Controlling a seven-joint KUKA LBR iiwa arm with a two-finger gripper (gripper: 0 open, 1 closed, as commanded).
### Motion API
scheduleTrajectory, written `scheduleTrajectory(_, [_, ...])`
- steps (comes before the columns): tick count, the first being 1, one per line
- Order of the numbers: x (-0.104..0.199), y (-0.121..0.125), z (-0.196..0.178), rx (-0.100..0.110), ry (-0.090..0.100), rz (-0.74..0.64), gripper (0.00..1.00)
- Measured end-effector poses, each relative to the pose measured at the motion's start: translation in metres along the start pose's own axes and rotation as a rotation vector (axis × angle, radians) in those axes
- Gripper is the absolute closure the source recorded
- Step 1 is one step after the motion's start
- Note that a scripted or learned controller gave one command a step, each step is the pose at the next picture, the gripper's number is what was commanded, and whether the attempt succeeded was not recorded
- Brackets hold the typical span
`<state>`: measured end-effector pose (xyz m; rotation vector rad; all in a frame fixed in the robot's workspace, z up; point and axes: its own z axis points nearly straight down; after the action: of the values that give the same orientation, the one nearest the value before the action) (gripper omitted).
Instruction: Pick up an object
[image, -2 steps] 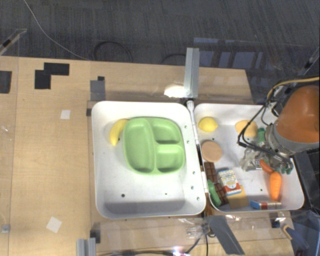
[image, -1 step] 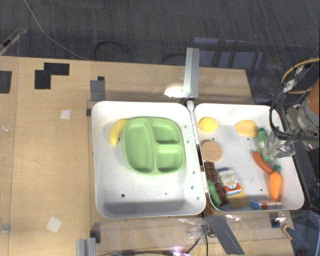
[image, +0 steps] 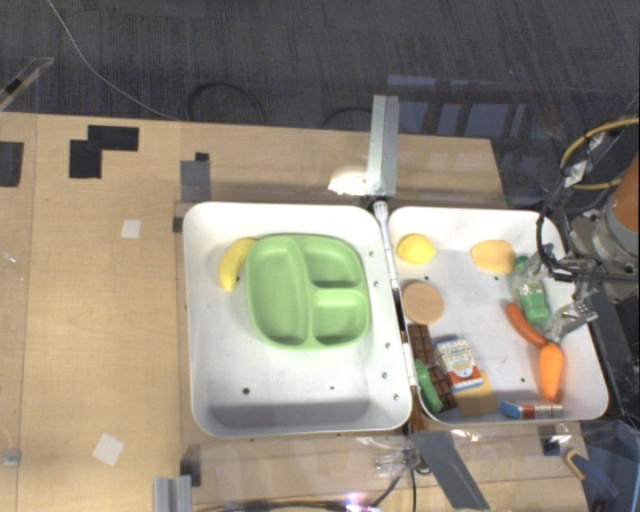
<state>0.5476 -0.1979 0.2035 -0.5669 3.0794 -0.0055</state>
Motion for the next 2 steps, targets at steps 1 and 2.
scheduleTrajectory(1, [0.027,0.003,0.107,0.0,0.0,-0.136,0.0])
scheduleTrajectory(2, [0.044,0.013,0.112,0.007,-0.01,-0.076,0.0])
